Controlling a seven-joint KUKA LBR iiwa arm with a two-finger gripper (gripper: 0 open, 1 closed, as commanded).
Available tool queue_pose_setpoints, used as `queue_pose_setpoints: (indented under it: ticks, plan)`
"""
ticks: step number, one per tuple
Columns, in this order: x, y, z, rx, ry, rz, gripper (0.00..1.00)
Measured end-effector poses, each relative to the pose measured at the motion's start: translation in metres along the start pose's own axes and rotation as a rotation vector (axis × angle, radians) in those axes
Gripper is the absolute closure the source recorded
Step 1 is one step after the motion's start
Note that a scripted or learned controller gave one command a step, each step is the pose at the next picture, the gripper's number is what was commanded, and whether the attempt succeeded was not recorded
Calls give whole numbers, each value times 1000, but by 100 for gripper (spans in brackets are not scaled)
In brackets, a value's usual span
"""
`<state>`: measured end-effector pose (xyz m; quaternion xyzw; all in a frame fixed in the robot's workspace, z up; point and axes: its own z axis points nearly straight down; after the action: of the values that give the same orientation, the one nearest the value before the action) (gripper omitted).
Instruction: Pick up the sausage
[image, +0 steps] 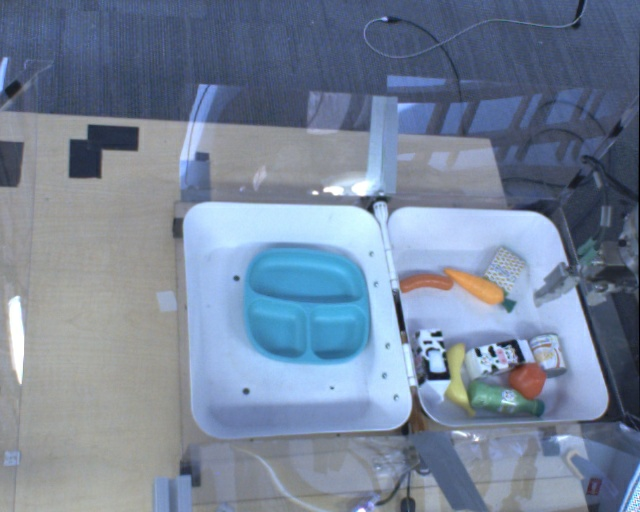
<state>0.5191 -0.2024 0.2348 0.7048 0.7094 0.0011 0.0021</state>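
Observation:
The sausage, a short reddish-orange link, lies in the right bin near its left wall, in the upper half. Its right end nearly touches the orange carrot. My gripper hovers at the bin's right rim, well to the right of the sausage, with a grey finger slanting down to the left. Nothing is seen in its grasp.
A blue divided plate sits in the left bin. A patterned box lies beyond the carrot. Along the right bin's front are a cow-print carton, a banana, a green bottle, a red fruit and a can.

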Motion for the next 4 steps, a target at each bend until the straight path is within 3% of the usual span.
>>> queue_pose_setpoints:
  ticks: [1, 2, 3, 4]
  plan:
    - [-3, 12, -177, -3, -3, -354, 0]
    - [40, 108, -202, -5, -3, -661, 0]
    - [90, 120, -202, -6, -3, -1062, 0]
    - [138, 114, -203, -6, -3, -1321, 0]
